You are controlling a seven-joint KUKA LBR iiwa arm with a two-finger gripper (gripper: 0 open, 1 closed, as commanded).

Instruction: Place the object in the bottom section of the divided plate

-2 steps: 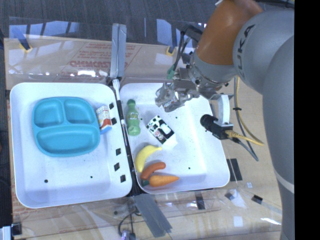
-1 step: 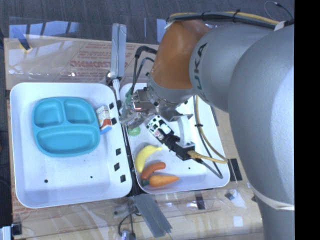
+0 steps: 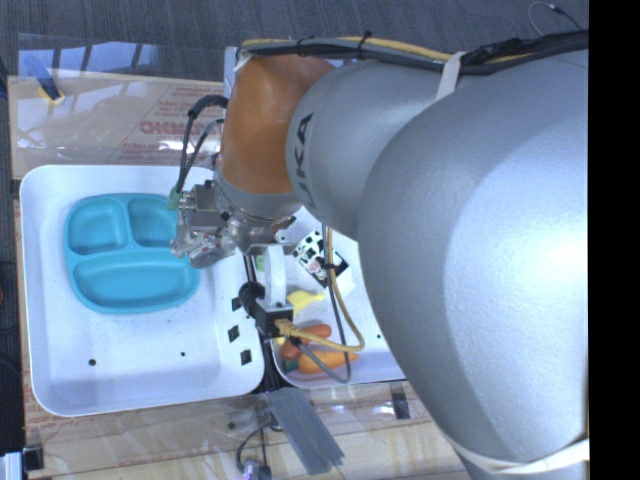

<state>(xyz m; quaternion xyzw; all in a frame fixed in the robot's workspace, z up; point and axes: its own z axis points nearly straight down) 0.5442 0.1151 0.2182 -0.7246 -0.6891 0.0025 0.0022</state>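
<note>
Hanging at the frame's centre-left, the gripper sits at the right edge of the blue divided plate in the left bin, while the orange and yellow objects lie lower right in the right bin.

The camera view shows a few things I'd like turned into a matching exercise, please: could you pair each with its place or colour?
Things:
1. divided plate
2. orange band
3. orange and yellow objects
4. left bin

Descriptions:
A. around the arm above the wrist
B. white, bearing the plate
C. light blue, three sections
D. in the right bin, partly under the arm

Pairs: 1-C, 2-A, 3-D, 4-B
</note>
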